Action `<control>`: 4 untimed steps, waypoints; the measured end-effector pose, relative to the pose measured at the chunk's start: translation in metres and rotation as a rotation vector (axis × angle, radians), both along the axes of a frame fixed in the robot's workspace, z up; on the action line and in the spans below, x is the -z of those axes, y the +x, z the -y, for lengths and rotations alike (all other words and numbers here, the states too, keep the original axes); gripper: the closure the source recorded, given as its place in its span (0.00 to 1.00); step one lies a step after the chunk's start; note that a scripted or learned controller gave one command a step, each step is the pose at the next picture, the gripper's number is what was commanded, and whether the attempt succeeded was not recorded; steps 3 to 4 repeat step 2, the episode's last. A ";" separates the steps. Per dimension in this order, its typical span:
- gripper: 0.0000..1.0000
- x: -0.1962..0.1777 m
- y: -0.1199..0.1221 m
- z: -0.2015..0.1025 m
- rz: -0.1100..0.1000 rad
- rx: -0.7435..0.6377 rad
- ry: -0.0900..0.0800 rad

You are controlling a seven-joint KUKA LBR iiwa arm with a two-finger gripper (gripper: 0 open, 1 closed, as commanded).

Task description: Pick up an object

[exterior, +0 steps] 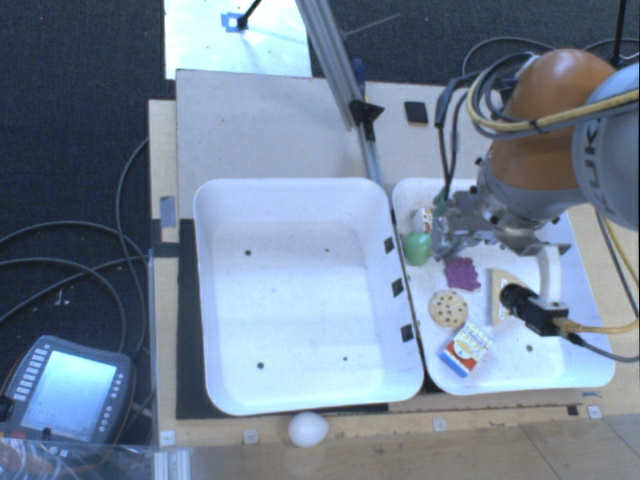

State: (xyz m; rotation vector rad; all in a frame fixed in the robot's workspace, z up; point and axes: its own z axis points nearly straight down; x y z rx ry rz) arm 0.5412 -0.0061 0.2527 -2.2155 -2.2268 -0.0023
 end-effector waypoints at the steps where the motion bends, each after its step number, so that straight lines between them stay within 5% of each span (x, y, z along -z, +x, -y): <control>1: 1.00 -0.002 0.002 -0.051 0.000 0.000 0.000; 2: 1.00 0.022 0.009 -0.099 -0.002 0.001 -0.001; 4: 1.00 0.022 0.009 -0.099 -0.002 0.001 -0.001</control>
